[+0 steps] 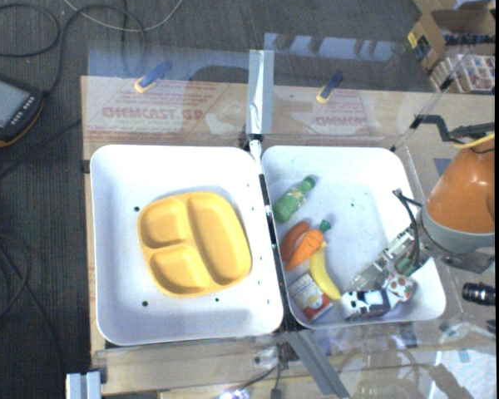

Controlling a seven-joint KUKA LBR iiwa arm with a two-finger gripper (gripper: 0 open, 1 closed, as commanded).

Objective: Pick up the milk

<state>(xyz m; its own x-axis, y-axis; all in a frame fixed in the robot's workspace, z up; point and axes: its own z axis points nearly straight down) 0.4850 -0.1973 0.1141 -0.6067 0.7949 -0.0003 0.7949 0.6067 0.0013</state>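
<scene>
The milk point(365, 303) is a small carton with black and white cow patches, lying on its side at the front edge of the right bin point(362, 181). My gripper point(391, 264) hangs at the bin's right side, just above and to the right of the carton. The grey wrist with its orange band point(464, 196) comes in from the right. I cannot see the carton in the gripper's grasp.
In the right bin lie a green bottle point(294, 198), a carrot point(303, 243), a banana point(323, 274), a red can point(308, 296) and a small red-and-white piece point(400, 288) beside the milk. The left bin point(116, 181) holds a yellow divided tray point(195, 241).
</scene>
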